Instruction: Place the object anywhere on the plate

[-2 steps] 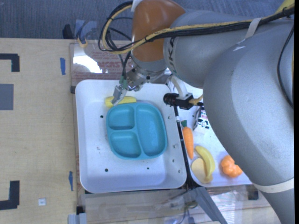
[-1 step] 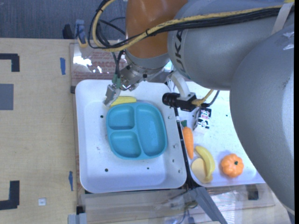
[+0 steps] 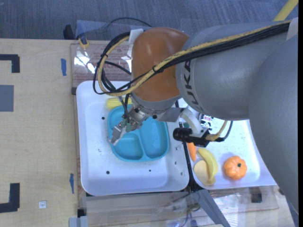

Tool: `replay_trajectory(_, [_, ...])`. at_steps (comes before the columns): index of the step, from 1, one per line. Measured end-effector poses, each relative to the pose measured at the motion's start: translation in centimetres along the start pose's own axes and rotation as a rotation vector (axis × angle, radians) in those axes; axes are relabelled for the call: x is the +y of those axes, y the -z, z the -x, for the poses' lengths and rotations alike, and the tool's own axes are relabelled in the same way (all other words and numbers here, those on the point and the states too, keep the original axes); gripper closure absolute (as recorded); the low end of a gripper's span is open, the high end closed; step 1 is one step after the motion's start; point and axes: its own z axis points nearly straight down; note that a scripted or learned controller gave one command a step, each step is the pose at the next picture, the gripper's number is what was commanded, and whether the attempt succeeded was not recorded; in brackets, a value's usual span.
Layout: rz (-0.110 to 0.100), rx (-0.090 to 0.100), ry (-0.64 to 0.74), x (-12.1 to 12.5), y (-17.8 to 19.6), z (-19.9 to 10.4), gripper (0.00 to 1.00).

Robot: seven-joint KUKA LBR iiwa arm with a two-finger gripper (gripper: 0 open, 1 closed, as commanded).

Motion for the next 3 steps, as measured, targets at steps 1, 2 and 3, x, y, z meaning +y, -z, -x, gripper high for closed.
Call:
replay_trajectory(1, [0.006, -0.008, -0.069, -0.4, 4.0, 9.8, 0.0])
replay_trajectory(2, [-0.006, 0.002, -0.391, 6.0, -6.1, 6.7, 0.0])
replay_trajectory(3, [0.007, -0.004, -0.328, 7.8, -4.3, 8.0, 0.0])
